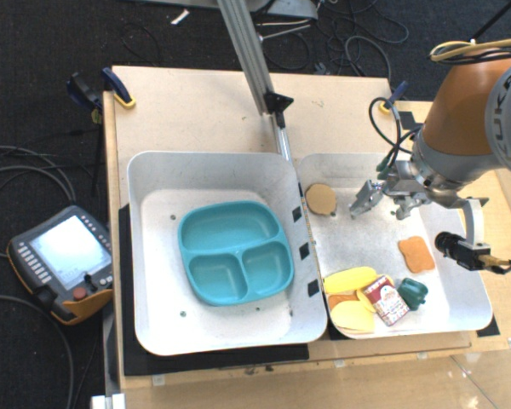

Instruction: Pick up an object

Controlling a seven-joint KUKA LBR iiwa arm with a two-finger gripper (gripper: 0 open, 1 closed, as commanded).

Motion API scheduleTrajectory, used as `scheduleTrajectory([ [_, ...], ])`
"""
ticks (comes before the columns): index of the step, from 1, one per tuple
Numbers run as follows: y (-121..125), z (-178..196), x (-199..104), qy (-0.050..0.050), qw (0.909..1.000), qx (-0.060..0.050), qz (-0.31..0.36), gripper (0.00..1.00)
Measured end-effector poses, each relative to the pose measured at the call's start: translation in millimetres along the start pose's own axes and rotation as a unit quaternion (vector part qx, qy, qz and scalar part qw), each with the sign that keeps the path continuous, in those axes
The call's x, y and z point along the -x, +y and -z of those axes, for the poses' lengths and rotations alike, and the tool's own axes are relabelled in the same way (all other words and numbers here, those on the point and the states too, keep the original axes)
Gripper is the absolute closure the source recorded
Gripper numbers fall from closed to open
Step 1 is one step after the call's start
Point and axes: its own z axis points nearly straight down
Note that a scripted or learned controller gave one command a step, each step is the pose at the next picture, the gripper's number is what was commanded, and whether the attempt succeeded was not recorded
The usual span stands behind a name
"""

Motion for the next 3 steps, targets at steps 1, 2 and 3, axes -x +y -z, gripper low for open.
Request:
scheduleTrajectory([
  [1, 0, 0, 0, 0.000, 1.0000, 0.000, 0.000, 0.00],
  [2, -8, -47, 2, 0.000, 1.0000, -0.002, -0.001, 0.00],
  [3, -13, -109, -4, 0.000, 1.0000, -0.003, -0.001, 0.00],
])
